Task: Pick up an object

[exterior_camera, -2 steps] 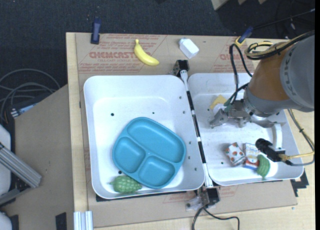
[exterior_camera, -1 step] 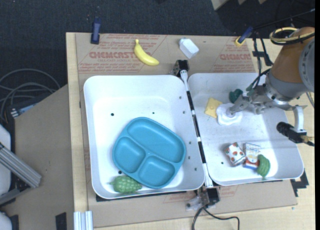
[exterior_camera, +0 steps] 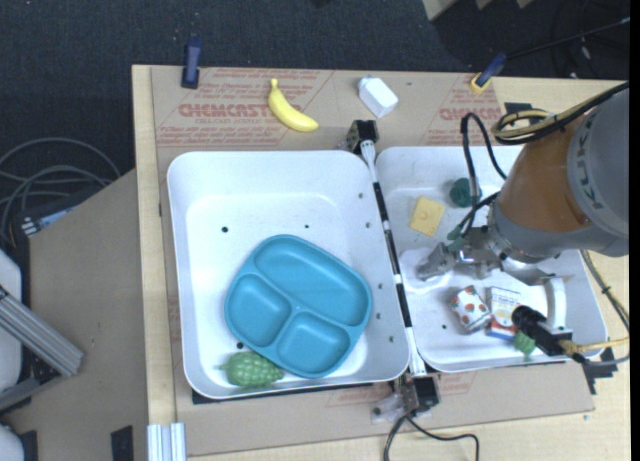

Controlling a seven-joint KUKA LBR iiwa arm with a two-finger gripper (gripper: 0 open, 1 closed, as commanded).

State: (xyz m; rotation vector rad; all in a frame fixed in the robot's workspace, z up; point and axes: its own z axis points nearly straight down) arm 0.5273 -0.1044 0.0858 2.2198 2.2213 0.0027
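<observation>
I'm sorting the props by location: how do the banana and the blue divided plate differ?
The banana is yellow, small and curved; the blue divided plate is far larger, rounded and split into three compartments. The banana lies on the cardboard bench top behind the bins; the plate lies inside the left bin, beside a green bumpy object. Both lie away from the end effector, which is in the right bin.

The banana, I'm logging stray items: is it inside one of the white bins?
No, the banana lies on the bench board behind the left bin.
</observation>
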